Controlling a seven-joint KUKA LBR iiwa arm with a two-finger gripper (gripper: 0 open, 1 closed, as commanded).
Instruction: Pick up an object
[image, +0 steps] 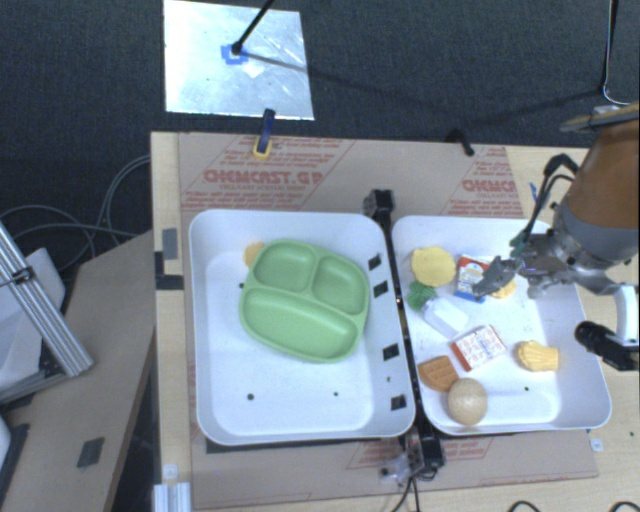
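- Over the right bin (575, 405) the arm comes in from the right, and the gripper (497, 278) hangs low at the far side of the clutter.
- Whether its fingers are spread or closed cannot be told — the dark tips blur into what lies beneath, and nothing is plainly caught between them.
- Right under the tips sits the small blue-and-red carton (470, 276), touching a yellowish piece (506, 289) on its right — the closest candidate by far.
- Just left of the carton lies the round yellow fruit (433, 266), with a small green piece (419, 296) nearer the dividing rim.
- Toward the near side: a red-and-white packet (478, 347), a brown biscuit (437, 373), a pale ball (466, 400), and a yellow corn-like piece (537, 356) off to the right.
- Judgement: the move turns on a straight drop — the carton lies below, not off to a side.
- Left bin (215, 330) holds a green divided tray (305, 300), well apart from the gripper.
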